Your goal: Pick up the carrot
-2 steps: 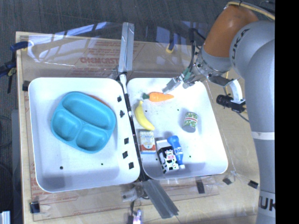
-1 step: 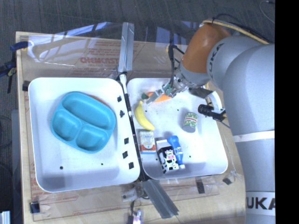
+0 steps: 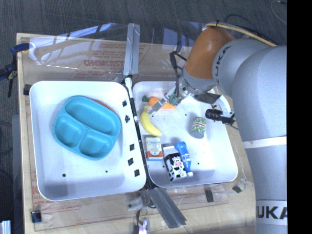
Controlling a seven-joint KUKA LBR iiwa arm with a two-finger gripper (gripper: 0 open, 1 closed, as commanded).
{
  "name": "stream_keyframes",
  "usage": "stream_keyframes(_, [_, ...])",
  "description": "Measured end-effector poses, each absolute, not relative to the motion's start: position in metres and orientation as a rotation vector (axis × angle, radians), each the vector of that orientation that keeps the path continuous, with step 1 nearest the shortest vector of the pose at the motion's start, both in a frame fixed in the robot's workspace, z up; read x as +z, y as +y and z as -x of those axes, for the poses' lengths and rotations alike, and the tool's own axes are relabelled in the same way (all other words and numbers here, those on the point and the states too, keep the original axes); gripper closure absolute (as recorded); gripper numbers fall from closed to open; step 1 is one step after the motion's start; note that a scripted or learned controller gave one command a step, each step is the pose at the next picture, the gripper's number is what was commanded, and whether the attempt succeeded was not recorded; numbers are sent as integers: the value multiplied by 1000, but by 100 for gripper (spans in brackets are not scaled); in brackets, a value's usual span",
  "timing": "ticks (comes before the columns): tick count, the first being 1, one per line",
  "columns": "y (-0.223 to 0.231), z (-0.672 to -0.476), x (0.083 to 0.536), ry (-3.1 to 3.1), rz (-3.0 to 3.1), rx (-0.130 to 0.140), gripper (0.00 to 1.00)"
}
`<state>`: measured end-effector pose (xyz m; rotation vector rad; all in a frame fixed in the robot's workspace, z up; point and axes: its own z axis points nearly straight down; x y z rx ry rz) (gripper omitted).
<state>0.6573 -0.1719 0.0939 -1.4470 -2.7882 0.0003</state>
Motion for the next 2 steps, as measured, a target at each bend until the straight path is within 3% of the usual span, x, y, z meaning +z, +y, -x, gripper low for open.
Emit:
stream_keyframes(1, [-172,-658,105,-2791,1441,3,100])
stream_keyframes(2, [-131,-657,196,-2573,1805,0,100])
